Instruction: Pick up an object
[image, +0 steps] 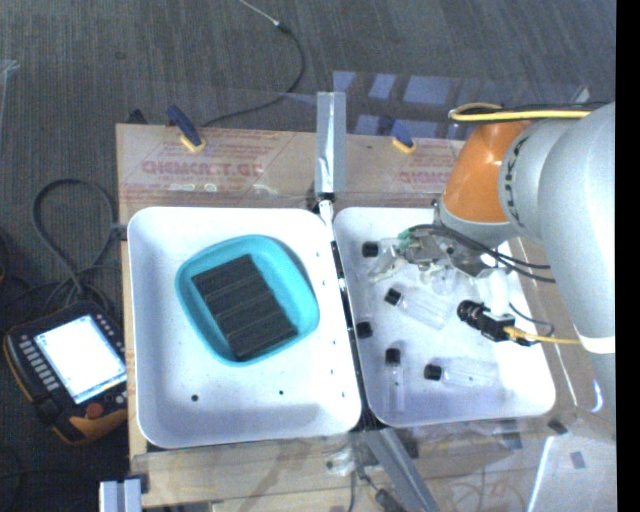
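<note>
The gripper is down low in the right bin, near that bin's far left part. It is hard to see, so I cannot tell how it is set or if anything is in it.

Small clear bottles with black caps lie on the floor of the right bin. One bottle lies just in front of the gripper, a bit nearer to us. One black cap sits just left of the gripper, close to the wall between the two bins. Another bottle lies farther toward the near side of the right bin, well apart from the gripper. Two more caps sit near the middle of that bin.

The arm comes in from the right and bends down over the far side of the right bin. Its orange band is just above the gripper. A yellow and black cable hangs over the right bin, to the right of the gripper.

The left bin holds a blue dish with a black ridged block in it. These are well apart from the gripper.
</note>
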